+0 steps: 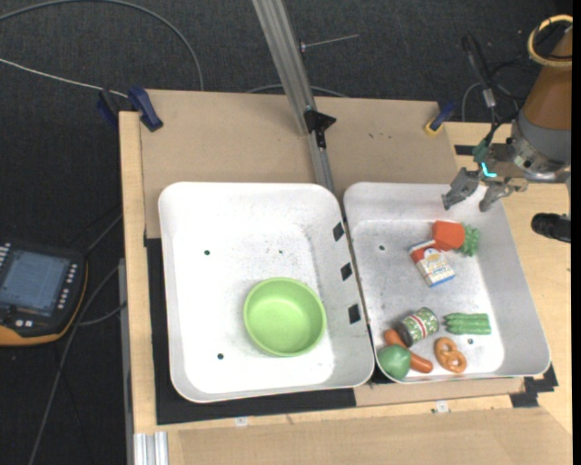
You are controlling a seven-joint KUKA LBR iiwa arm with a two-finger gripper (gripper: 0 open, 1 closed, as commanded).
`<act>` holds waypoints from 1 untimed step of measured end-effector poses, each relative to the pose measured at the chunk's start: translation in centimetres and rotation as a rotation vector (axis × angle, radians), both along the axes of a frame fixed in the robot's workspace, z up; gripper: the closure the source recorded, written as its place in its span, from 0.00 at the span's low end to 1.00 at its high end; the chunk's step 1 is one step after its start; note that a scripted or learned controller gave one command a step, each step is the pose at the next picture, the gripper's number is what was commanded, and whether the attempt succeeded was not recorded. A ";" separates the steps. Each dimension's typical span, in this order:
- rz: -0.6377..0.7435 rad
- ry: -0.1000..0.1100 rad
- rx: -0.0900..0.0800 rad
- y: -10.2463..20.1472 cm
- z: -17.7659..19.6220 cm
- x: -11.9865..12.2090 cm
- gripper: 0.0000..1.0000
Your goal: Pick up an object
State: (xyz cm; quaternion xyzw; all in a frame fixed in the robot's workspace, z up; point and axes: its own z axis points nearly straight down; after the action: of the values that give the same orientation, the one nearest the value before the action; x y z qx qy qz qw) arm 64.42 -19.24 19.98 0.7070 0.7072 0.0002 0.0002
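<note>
Bench of bare wood bears two white bins.

A robotics lab: clamped bench, teach pendant, loose cables on dark carpet.

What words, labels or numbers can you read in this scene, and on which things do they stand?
None can be read.
Small carton: printed label, too blurred to read.
Green can: label markings, too small to read.
Handheld pendant: screen, too blurred to read.
</note>
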 end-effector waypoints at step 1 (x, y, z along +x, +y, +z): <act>0.000 0.000 0.000 0.0 0.0 0.0 0.00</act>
State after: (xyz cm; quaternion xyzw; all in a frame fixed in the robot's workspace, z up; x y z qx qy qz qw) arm 64.43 -19.24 19.98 0.7070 0.7072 0.0002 0.0003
